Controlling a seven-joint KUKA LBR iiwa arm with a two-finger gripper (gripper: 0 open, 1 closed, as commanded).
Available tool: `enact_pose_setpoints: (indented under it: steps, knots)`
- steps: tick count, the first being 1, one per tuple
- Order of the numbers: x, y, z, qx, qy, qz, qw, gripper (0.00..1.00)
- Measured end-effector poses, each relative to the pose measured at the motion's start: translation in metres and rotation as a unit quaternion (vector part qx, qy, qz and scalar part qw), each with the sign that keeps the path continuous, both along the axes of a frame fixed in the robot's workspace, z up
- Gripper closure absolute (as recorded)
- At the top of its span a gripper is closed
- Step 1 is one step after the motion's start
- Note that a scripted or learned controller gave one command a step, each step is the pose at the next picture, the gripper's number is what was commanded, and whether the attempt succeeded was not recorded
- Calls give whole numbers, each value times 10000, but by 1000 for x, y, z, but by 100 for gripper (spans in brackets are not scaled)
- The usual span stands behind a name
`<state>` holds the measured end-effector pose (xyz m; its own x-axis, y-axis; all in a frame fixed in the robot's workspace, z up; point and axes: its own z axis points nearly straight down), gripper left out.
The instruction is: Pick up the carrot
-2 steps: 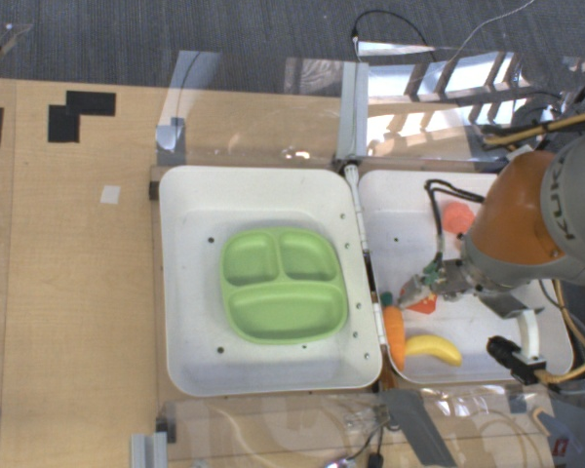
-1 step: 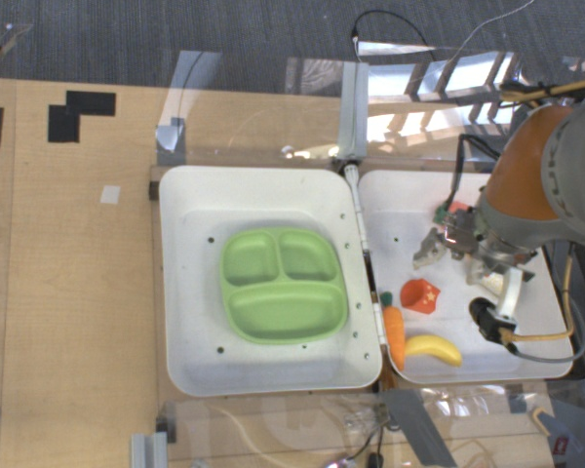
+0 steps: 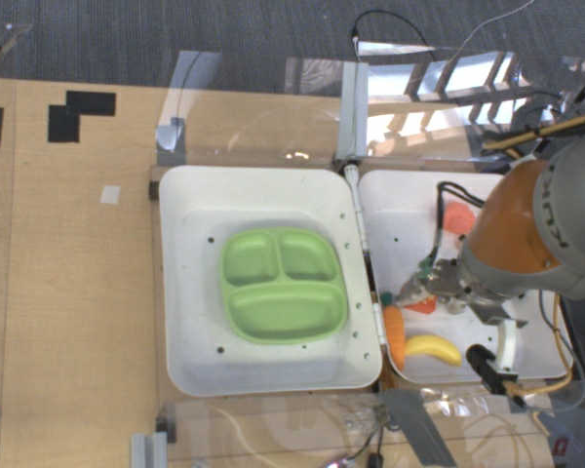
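Here we are over the right-hand shallow white bin (image 3: 400, 203), and the grey arm with its orange band (image 3: 512, 227) is reaching in from the right, wrist low over the bin floor. The gripper (image 3: 421, 291) sits at the end of it, metal parts jumbled against something small and red-orange (image 3: 421, 306) right beneath. Are the fingers apart or together? Cannot tell from this angle; the wrist hides too much.

The target, the stubby orange carrot (image 3: 395, 331), lies along the bin's left wall near the front corner, just below and to the left of the gripper. Nothing shows it between the fingers, so I would call this the approach, grasp not yet made. A yellow banana (image 3: 435, 348) lies touching or nearly touching the carrot's lower end, and a pinkish-red piece (image 3: 457, 218) sits farther back.

Next move, to my eye: shift a touch towards the wall and forward, line up across the carrot's narrow width, and come down without catching the banana or the bin wall. Tight spot. The left-hand white bin (image 3: 185, 261), with its green divided plate (image 3: 283, 286), is out of it.
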<state>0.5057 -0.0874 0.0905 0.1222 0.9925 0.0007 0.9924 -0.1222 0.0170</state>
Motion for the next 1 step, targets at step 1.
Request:
enact_pose_setpoints:
  steps: [1]
  knots:
    - [3,2,12,11,-25,12,10000,100]
